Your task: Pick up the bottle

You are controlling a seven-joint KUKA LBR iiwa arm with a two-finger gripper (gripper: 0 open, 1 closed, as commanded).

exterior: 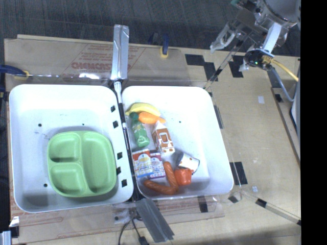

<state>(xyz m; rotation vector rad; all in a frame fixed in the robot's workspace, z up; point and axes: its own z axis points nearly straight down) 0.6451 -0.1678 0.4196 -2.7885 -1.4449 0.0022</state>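
A small green bottle [139,132] lies in the right bin [204,131], close to its left wall, with its cap toward the back. A banana [143,107] and an orange carrot-like piece [149,118] touch its top end. A small carton [163,140] lies beside it on the right. My gripper [231,44] hangs high over the bench behind the right bin's back right corner, well away from the bottle. It is open, with nothing between its fingers.
A flat snack packet [148,165], red and orange toy foods [173,180] and a grey-white item [187,162] crowd the right bin's front. The left bin [25,116] holds a green divided plate [82,163]. A metal divider [120,50] stands between the bins at the back.
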